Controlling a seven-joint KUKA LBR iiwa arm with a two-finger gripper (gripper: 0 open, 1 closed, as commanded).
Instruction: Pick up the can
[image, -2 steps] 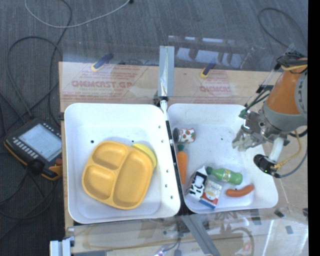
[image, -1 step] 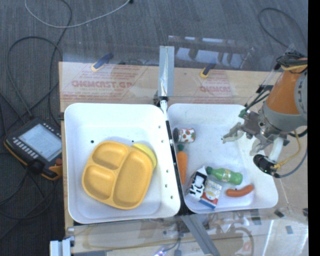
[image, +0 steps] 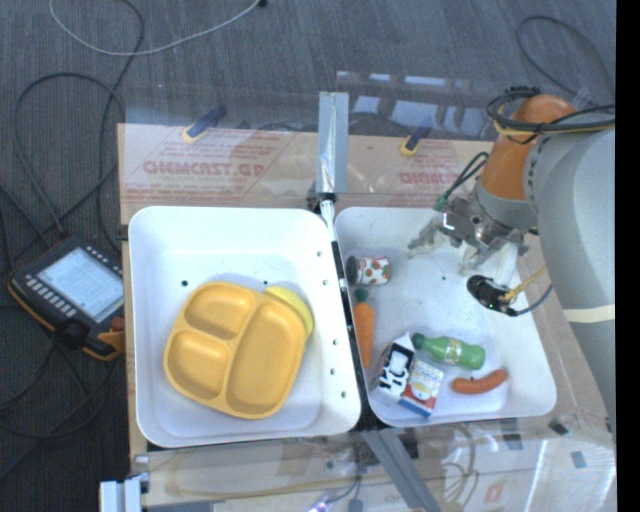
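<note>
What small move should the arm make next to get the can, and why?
Probably shift the gripper left and slightly toward the camera, to stand over the can. The can lies on its side against the right bin's left wall, above the carrot, while the gripper hangs over the bin's far right part, well apart from it.

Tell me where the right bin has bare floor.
Bare floor lies between the can and the gripper. The near end is crowded: carrot, carton, green bottle, sausage.
</note>
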